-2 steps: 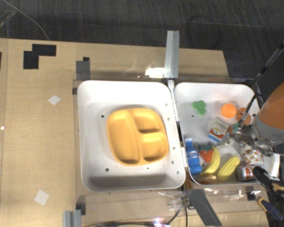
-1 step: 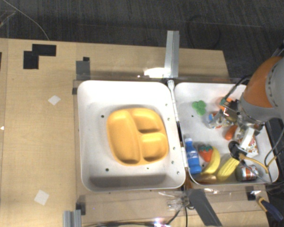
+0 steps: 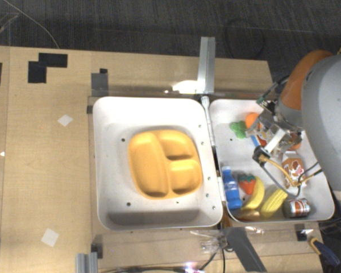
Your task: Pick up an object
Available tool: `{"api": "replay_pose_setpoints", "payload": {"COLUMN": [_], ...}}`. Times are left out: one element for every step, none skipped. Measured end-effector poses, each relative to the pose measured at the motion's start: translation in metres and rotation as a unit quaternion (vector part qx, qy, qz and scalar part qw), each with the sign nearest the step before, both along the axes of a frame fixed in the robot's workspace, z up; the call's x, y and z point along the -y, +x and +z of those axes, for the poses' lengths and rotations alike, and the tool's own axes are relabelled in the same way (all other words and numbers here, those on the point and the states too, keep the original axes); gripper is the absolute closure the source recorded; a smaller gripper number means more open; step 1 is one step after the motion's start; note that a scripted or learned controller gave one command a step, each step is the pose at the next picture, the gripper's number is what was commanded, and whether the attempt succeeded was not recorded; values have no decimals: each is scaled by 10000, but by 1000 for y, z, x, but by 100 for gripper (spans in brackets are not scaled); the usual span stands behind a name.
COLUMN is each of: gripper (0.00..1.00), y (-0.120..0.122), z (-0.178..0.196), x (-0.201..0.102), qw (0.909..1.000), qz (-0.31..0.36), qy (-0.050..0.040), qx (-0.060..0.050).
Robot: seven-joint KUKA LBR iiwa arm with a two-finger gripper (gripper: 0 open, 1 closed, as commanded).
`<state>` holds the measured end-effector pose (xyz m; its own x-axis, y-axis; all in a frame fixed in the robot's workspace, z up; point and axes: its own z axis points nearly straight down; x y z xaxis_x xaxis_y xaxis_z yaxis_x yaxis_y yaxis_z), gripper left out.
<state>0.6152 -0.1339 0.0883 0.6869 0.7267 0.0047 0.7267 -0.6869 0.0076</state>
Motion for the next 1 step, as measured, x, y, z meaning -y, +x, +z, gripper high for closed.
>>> {"api": "replay_pose_setpoints", "payload": {"gripper": [0], "y": [-20], "z": [101], "x": [-55], "qw": [9981], "qz": [609], "qy": [10], "qx": [19]}}
